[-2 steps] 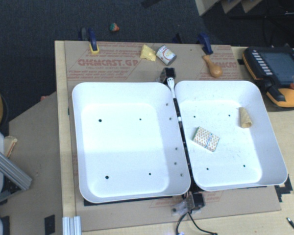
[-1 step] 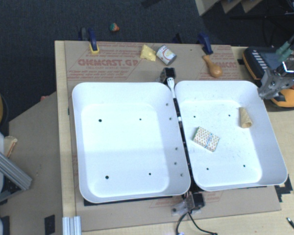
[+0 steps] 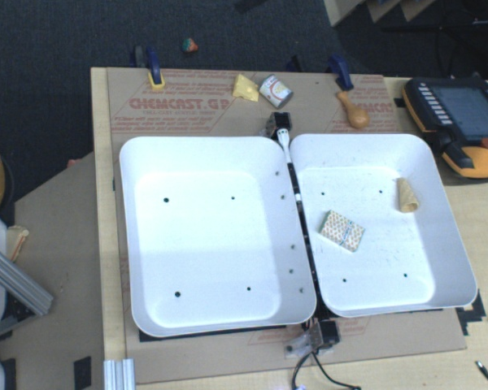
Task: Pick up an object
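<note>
In the right bin (image 3: 439,218) two candidates lie well apart: a small patterned packet (image 3: 342,231) lying flat just left of the bin's centre, and a tan cone-shaped piece (image 3: 407,194) toward two o'clock of it, near the far right wall. The packet looks the better target, as it sits on open floor clear of every wall, so a straight descent with the fingers set across its narrower side should seat it. The left bin (image 3: 146,218) offers nothing to grasp, and the gripper's state I cannot tell.
</note>
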### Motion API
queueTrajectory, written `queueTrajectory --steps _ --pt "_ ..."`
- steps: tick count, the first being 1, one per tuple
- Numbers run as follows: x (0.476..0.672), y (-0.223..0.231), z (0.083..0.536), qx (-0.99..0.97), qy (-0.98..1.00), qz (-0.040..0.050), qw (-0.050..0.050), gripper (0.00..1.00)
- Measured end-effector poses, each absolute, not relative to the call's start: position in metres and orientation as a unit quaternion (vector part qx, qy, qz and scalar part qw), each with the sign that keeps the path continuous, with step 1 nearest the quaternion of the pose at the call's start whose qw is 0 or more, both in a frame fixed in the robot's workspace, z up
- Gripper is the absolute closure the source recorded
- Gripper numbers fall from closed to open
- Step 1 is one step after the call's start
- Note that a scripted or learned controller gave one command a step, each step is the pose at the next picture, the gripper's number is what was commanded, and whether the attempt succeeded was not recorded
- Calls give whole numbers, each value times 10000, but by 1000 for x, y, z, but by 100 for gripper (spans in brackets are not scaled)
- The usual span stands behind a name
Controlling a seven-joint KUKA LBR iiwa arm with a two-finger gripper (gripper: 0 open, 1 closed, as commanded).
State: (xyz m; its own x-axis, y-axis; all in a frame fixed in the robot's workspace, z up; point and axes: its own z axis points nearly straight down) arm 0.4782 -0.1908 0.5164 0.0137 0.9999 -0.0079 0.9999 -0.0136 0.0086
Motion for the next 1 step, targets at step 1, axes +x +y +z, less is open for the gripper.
queueTrajectory --steps 1 --pt "480 -46 461 7016 7126 -12 -37 100"
